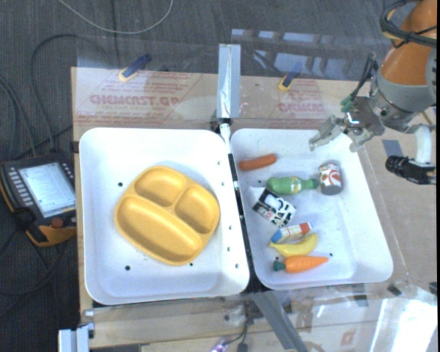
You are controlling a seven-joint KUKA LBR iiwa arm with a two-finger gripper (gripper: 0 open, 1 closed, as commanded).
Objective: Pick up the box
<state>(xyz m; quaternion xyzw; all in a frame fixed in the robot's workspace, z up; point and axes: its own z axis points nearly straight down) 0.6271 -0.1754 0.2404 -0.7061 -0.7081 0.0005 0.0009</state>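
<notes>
Left bin [103,270]: divided tray [167,213] at centre. Right bin [367,248]: sausage [257,162] upper left, bottle [291,185] and can [330,179] right of it, box [274,207] below, carrot [302,264] lowest.

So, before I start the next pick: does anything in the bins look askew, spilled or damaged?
Nothing spilled or damaged. The box lies at a slant in the right bin, and the green bottle lies on its side.

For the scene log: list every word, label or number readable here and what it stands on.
"CHEMCAST", red print on the protective sheet behind the left bin.
Similar red print behind the right bin: too blurred to read.
Black-and-white box: markings unreadable.
Can label: unreadable.
Pendant screen: unreadable.
</notes>
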